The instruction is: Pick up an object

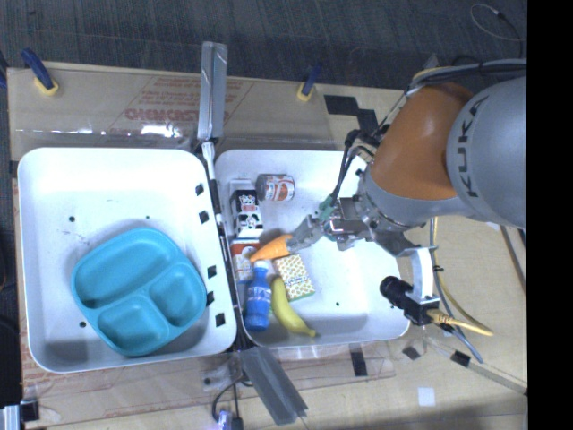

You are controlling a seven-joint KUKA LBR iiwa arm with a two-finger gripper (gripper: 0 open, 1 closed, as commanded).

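The right bin (pixel 358 287) holds several objects along its left side. An orange carrot (pixel 267 247) lies slantwise, with a patterned yellow box (pixel 295 277) just below it. A blue bottle (pixel 258 298) and a banana (pixel 288 310) lie near the front. A red and silver can (pixel 276 187) and a small black and white carton (pixel 247 211) sit farther back. My gripper (pixel 303 234) reaches in low from the right, its tip right beside the carrot's right end and above the box. Nothing is visibly held.
The left bin (pixel 54 164) holds a blue divided tray (pixel 139 289). A metal divider (pixel 211 106) runs between the bins. My arm's grey and orange body (pixel 430 155) hangs over the right bin's right edge. Cables (pixel 457 325) lie on the bench at the right.
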